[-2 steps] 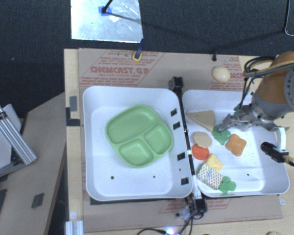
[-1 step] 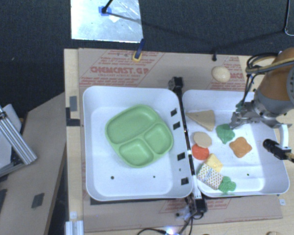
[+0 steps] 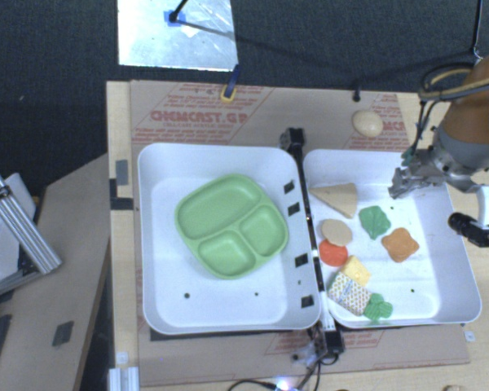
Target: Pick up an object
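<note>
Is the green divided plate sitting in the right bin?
No, the green plate lies in the left bin; the right bin holds small food pieces.

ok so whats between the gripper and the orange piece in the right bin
In the camera view, bare white bin floor lies between the gripper and the orange piece; the green leafy piece sits just left of that stretch.

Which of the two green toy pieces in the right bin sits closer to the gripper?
The larger dark green leafy piece beside the orange piece. The gripper sits above it; the smaller green piece lies at the bin's front edge.
</note>
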Tool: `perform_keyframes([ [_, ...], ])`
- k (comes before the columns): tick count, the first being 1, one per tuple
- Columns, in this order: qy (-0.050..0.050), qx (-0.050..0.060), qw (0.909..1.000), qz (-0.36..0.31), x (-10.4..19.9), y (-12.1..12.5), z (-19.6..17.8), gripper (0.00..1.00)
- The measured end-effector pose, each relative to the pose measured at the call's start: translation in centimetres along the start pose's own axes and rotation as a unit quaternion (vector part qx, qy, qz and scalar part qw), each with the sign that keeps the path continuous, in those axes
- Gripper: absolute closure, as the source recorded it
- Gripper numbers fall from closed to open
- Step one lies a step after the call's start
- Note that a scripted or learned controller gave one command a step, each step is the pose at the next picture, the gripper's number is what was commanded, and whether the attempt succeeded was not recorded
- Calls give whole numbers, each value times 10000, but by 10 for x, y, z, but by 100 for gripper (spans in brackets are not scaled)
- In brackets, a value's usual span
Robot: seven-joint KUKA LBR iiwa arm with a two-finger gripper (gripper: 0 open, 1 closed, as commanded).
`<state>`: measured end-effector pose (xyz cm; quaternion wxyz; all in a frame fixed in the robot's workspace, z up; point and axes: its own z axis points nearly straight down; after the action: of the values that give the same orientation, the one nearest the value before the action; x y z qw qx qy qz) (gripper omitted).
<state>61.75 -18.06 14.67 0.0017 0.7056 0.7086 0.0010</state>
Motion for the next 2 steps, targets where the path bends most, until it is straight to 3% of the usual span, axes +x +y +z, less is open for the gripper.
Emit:
perform_keyframes([
  [2, -1, -5, 10000, -6, -5, 7, -80, 100],
])
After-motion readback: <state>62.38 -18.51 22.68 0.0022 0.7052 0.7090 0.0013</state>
